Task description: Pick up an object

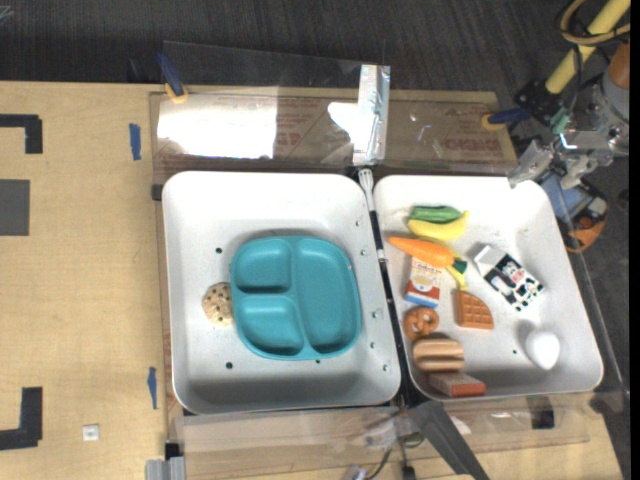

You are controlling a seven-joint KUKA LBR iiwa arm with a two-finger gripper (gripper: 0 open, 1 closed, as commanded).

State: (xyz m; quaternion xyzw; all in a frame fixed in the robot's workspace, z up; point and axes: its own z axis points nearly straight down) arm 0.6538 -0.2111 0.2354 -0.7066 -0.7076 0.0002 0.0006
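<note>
From my feed the gripper [560,153] sits off the right bin's [575,298] top right corner, holding nothing; can't tell its grip state. Right bin holds a carrot [422,251], banana [442,228], waffle [474,309] and milk carton [508,275]. Left bin [190,218] has a teal plate [296,296] and a cookie [217,302].

The arm [585,133] is cut off by the right edge, its jaws blurred beyond telling.

A teal divided plate [296,296] lies in the left bin [190,208].
</note>
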